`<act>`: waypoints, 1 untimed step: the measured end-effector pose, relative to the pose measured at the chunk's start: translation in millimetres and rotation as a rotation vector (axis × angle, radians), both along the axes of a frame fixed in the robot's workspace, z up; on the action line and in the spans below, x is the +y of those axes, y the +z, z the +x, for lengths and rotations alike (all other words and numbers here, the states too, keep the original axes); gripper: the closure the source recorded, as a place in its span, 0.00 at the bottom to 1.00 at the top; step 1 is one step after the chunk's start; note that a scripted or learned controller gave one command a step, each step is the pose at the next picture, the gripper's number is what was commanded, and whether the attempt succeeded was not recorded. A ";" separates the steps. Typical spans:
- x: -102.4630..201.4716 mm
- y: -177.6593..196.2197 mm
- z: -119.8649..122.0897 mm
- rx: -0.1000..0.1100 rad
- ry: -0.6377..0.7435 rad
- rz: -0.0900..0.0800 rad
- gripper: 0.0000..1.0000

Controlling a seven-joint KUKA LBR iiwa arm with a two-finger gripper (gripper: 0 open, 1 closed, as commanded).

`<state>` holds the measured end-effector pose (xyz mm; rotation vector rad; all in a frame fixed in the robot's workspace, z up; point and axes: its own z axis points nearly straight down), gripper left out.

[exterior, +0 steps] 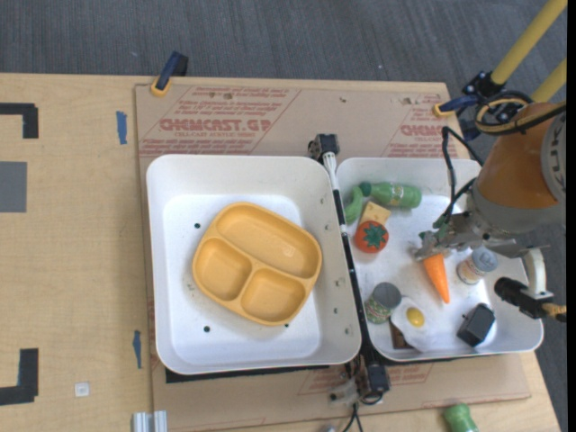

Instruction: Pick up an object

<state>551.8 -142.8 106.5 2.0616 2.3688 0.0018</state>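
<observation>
In the right bin (pixel 513 336), the gripper (pixel 436 245) hangs right over the top of an orange toy carrot (pixel 437 277); whether its fingers are apart or together I cannot tell. Around it lie a green bottle (pixel 390 194), a red tomato (pixel 371 235), a fried egg (pixel 412 317) and a black block (pixel 476 324). The left bin (pixel 171 241) holds a yellow three-compartment plate (pixel 256 264).

Yellow tray (pixel 256 264), orange carrot (pixel 437 277), green bottle (pixel 389 195).

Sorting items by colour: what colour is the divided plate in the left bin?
Yellow-orange all over. The divided plate shows best in the camera view, lying in the left bin.
</observation>
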 end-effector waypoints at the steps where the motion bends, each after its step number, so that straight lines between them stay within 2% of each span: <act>1: 47.4 111.5 -43.8 0.001 -0.135 0.000 1.00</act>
